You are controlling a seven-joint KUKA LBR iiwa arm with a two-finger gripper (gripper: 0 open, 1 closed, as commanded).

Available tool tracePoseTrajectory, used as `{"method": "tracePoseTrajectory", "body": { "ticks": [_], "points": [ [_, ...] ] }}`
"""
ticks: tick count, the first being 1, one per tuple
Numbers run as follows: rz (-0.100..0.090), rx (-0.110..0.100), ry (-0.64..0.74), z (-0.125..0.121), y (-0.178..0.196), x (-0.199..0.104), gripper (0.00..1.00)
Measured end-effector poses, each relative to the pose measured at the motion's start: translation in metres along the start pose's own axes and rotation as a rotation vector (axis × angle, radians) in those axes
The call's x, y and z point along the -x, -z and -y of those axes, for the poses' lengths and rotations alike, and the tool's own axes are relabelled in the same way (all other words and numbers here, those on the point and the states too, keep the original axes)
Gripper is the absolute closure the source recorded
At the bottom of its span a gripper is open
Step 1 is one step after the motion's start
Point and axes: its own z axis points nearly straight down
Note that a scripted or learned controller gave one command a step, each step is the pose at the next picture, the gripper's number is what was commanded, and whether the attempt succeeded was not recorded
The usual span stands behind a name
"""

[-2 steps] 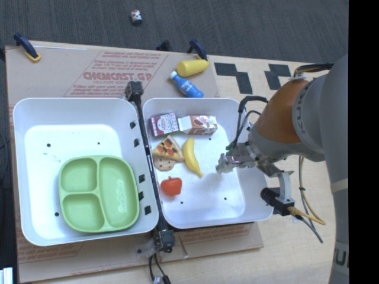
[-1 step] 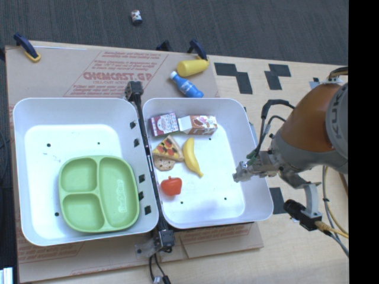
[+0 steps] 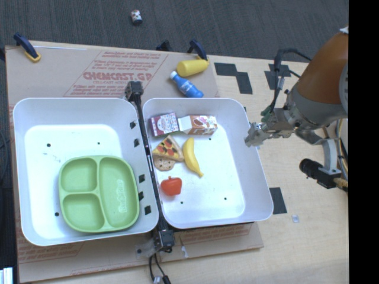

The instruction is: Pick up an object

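Note:
The right bin (image 3: 251, 176) holds a banana (image 3: 191, 155), a pizza slice (image 3: 167, 149), a red tomato-like fruit (image 3: 171, 186) and two small cartons (image 3: 182, 123) lying along its far side. My gripper (image 3: 256, 136) hangs just outside the bin's right rim, over the bench, apart from all of these. Nothing shows between its fingers, and their spread is too small to read.
The left bin (image 3: 35, 114) carries a green three-compartment plate (image 3: 98, 193). Behind the bins, on the cardboard sheet, lie a yellow bottle (image 3: 192, 67) and a blue bottle (image 3: 187, 86). Black tape marks (image 3: 232, 71) dot the bench at right.

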Motion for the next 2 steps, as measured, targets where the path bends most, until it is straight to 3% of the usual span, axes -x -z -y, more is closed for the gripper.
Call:
{"method": "tracePoseTrajectory", "body": {
  "ticks": [1, 2],
  "points": [
    [-0.003, -0.005, 0.002, -0.040, -0.056, 0.000, 1.00],
    [-0.003, -0.006, 0.001, 0.011, -0.173, 0.000, 1.00]
  ]
}}
